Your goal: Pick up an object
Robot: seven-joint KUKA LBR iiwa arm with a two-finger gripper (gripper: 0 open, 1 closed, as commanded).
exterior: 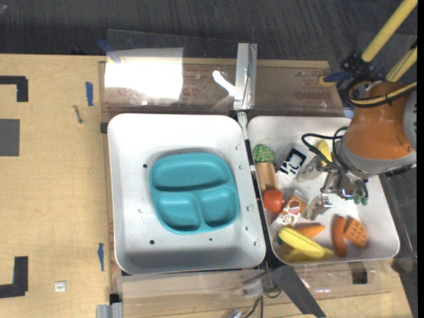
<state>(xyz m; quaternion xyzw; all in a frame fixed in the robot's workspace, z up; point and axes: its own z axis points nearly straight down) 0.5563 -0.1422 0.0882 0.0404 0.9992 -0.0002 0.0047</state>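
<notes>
Looking down, I see a teal tray (193, 192) in the left bin (126, 144). My end effector (334, 189) hangs in the right bin (384, 234), its grip unreadable, above toy food: corn (301, 242), tomato (272, 199), carrot (313, 230), waffle (356, 232).

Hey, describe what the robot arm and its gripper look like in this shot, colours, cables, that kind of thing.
The arm has a broad orange band above the wrist, with grey casing beside it. Black and yellow cables loop around its upper part. Below the band, the gripper is a small cluster of silver-grey metal parts with dark details; finer markings are too small to tell.
</notes>
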